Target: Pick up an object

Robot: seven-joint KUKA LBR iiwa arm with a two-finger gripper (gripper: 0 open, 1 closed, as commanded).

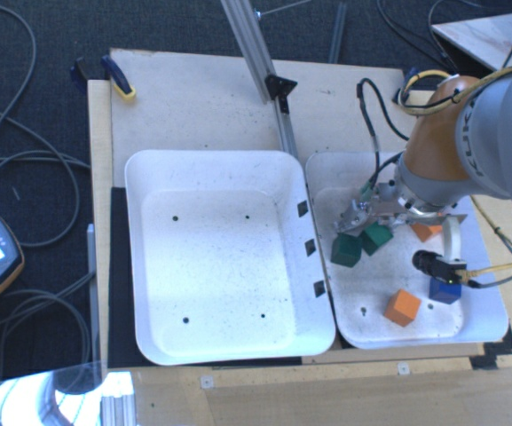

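Two white bins sit side by side on the bench, and all the action is in the right bin (353, 327). The gripper (368, 213) is down low near that bin's left wall, toward the middle of its length, and right beneath its tip sit two green blocks. The dark green block (346, 251) lies just toward the bin's near-left side of the tip; the brighter green block (379, 236) is tucked right under it, touching or nearly touching its neighbour. Whether the pincer is parted or closed, I cannot tell from this angle, and nothing shows clearly as clamped.

So the relation that matters: the greens lie just on the near side of the tip, a short drop away. The pair crowding together could spoil a clean pinch.

Elsewhere, an orange cube (403, 308) rests toward the near edge, a blue block (445, 291) near the right wall, and another orange piece (427, 232) peeks out beside the wrist. The left bin (149, 176) waits.
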